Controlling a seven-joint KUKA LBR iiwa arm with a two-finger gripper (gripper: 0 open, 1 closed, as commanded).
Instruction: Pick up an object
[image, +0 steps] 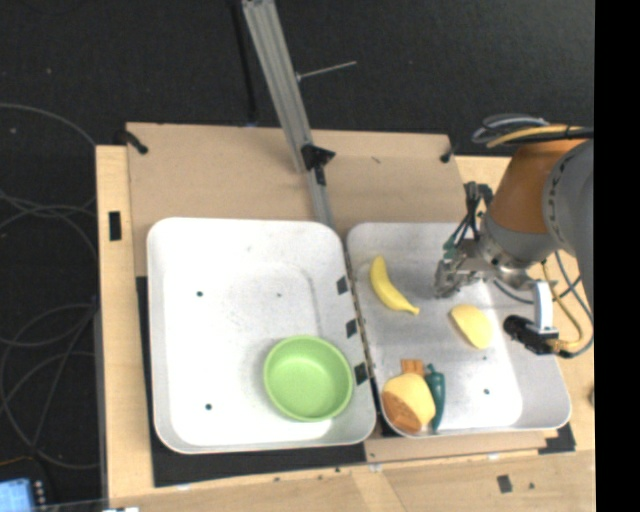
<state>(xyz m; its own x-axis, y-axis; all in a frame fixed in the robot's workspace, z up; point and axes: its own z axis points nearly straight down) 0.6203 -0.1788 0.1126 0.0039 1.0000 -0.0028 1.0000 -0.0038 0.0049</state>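
Orange gourd (408, 402) at near rim, banana (391, 288) lying diagonal, gripper (452, 276) beside.

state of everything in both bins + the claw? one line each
green bowl: upright, in the left bin, near its front right corner
banana: lying flat, right bin
yellow wedge: lying flat, right bin, apart from the banana
orange and green toy: against the right bin's front left corner
claw: low over the right bin, between banana and wedge, nothing seen in it
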